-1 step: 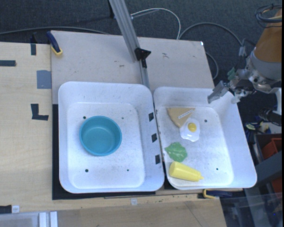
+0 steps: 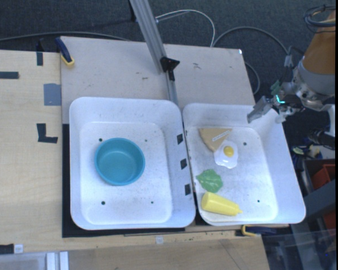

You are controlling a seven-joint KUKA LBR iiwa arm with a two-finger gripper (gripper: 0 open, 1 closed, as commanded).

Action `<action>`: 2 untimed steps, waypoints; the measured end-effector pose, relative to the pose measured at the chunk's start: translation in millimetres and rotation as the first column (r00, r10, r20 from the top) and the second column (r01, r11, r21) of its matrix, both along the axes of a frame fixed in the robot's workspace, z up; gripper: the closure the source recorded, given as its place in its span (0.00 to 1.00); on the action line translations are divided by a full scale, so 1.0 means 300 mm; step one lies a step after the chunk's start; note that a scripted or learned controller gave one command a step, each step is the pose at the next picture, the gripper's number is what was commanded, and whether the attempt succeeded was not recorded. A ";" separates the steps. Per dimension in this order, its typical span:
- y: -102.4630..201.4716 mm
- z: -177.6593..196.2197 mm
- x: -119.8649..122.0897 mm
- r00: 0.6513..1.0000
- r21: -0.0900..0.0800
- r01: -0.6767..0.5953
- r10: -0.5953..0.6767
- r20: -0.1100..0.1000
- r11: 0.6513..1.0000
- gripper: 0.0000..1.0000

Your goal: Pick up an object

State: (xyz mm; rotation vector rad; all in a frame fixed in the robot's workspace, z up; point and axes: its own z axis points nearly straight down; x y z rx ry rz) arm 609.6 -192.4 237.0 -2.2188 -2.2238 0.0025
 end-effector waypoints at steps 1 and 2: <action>-0.022 -0.204 -0.011 1.000 0.001 0.002 -0.002 -0.006 1.000 0.00; -0.014 -0.354 -0.029 1.000 0.001 0.001 -0.001 -0.005 1.000 0.00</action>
